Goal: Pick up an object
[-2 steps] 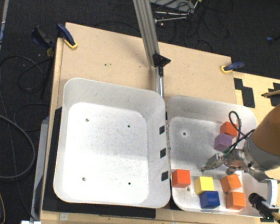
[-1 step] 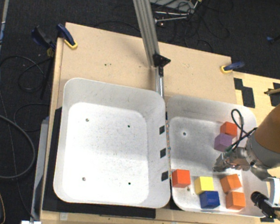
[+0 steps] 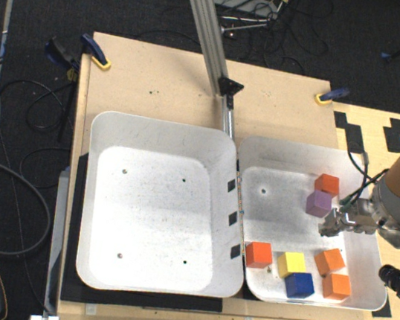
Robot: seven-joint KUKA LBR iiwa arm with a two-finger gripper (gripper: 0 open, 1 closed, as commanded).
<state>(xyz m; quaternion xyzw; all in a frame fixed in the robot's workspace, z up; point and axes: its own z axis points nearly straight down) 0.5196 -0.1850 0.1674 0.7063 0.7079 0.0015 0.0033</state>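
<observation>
Item: gripper (image 3: 331, 223), working low inside the right bin (image 3: 262, 287). Whether it is grasping anything cannot be told from this view; no block is showing clearly in its grip.

Progress: the pick is looking unfinished. The arm is reaching in from the right and hanging over the blocks, and every block appears to be lying on the bin floor, so the grasp and the lift are likely still outstanding.

Nearest candidate: purple cube (image 3: 319, 203), sitting just beside the gripper, up and to its left, possibly touching it.

Other contents of the right bin, placed from the gripper:
- orange cube (image 3: 326, 184), beyond the purple one, farther up.
- orange block (image 3: 330, 260), just below.
- second orange block (image 3: 336, 286), lower, near the front wall.
- yellow cube (image 3: 291, 263), below and left.
- blue cube (image 3: 300, 284), touching the yellow one's lower edge.
- orange cube at left (image 3: 259, 254), well to the left and below.

Left bin (image 3: 114, 134): lying well apart to the left, holding no blocks.
</observation>
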